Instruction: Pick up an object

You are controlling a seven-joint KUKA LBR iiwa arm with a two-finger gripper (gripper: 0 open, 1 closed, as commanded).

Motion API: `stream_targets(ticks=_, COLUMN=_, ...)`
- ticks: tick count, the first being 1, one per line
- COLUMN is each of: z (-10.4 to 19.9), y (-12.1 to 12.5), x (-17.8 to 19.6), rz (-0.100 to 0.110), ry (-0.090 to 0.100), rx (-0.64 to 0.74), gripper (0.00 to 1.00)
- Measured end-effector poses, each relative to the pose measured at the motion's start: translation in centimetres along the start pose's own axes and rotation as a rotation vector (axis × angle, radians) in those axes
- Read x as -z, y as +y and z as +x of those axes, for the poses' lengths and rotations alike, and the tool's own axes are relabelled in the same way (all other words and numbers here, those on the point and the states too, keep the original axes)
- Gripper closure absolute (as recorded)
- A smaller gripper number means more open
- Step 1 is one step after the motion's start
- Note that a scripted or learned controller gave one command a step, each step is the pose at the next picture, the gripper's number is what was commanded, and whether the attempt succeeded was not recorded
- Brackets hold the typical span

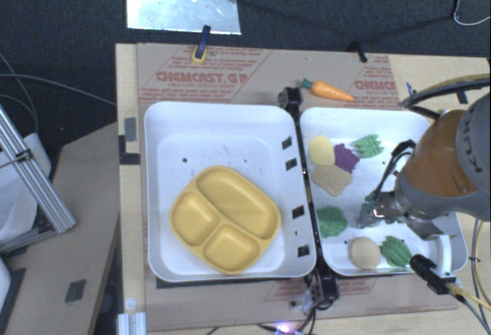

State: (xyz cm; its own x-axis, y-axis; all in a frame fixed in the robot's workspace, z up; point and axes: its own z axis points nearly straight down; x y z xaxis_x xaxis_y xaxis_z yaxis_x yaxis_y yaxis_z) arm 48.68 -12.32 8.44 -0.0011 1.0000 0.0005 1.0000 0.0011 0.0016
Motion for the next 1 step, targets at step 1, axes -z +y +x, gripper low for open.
stream_targets(ticks=1, z=1.70, y=0.01, x=-0.02, rz=0.001, ry=0.000, rx=0.003, gripper=1.00)
